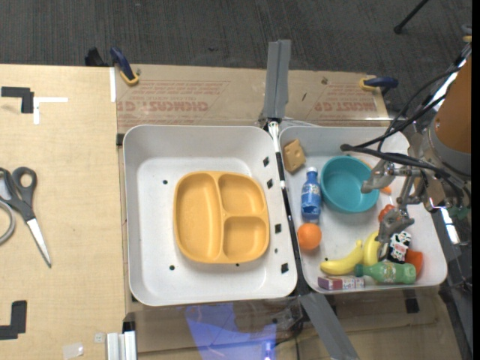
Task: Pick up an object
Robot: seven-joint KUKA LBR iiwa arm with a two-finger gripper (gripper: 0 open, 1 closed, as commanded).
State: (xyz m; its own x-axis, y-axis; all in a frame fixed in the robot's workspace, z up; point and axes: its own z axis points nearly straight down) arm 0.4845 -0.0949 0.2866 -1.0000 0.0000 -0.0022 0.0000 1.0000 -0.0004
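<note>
Nearest you, along the front wall of the right bin [427,223], a small box [339,283] lies flat, with a green bottle [390,274] on its side just beside it and a banana [346,261] curving above both. A black-and-white toy [400,247] and a red piece [415,260] sit by the bottle's right end. To the left of these you see an orange [309,235], and just behind it a blue bottle [311,195] lying along the divider. A teal bowl [347,184] sits further back in the bin's middle, and a brown block [293,154] rests in the far left corner.

The tool [395,217] hangs over the right part of this bin, above the toy and just right of the bowl. You cannot tell whether its fingers are apart or together, and nothing is visibly held.

In the left bin [142,201] a yellow divided plate [222,217] lies flat in the middle.

On the desk [60,201] at far left, scissors [27,208] lie well apart from the bins. Behind the bins, two blue clamps [124,64] hold the cardboard.
</note>
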